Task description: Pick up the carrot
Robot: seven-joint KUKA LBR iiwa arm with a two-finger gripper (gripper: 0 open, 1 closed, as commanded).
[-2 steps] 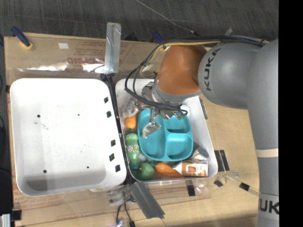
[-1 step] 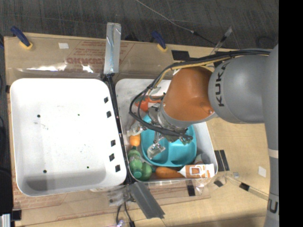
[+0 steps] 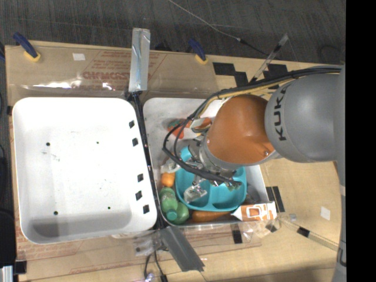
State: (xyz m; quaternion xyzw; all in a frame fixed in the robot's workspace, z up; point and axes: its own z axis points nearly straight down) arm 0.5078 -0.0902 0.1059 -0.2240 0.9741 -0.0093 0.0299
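Right now my jaws hang over the teal bowl in the right bin, their gap too hidden to tell, so I should shift toward the carrot lying along the bin's near wall, then descend squarely.

Arm casing: "KUKA" in dark letters, running sideways
Far cardboard sheet: faint reddish print, unreadable

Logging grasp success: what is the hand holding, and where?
Cannot be told: the hand hangs over the teal bowl; the carrot lies apart, ungripped.
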